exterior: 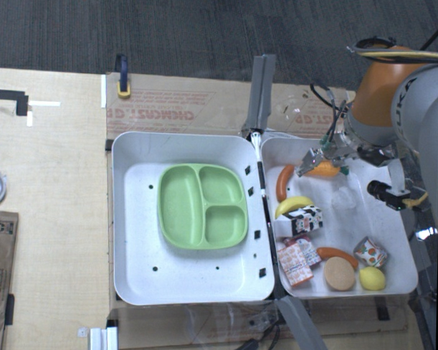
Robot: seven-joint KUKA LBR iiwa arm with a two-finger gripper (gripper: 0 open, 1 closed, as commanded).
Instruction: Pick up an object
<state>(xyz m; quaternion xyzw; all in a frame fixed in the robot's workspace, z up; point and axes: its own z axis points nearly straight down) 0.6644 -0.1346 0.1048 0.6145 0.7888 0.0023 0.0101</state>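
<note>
My gripper [324, 164] hangs over the far end of the right bin [409, 267], reaching in from the right. A small orange piece [327, 168] sits between its grey fingers, and the fingers are shut on it. Just below it on the bin floor lie a red sausage [284, 181], a yellow banana [295, 205] and a black-and-white carton [306, 220]. Nearer the front lie a red-and-white packet [295, 261], a second sausage [336, 254], a tan round bun [339, 274], a yellow lemon [372, 279] and a small printed cup [370, 251].
The left bin [130, 261] holds a green divided plate [203, 206]. A grey post [260, 93] stands behind the wall between the bins. The arm's body [401, 105] and a black fitting [387, 192] overhang the right bin's far right side.
</note>
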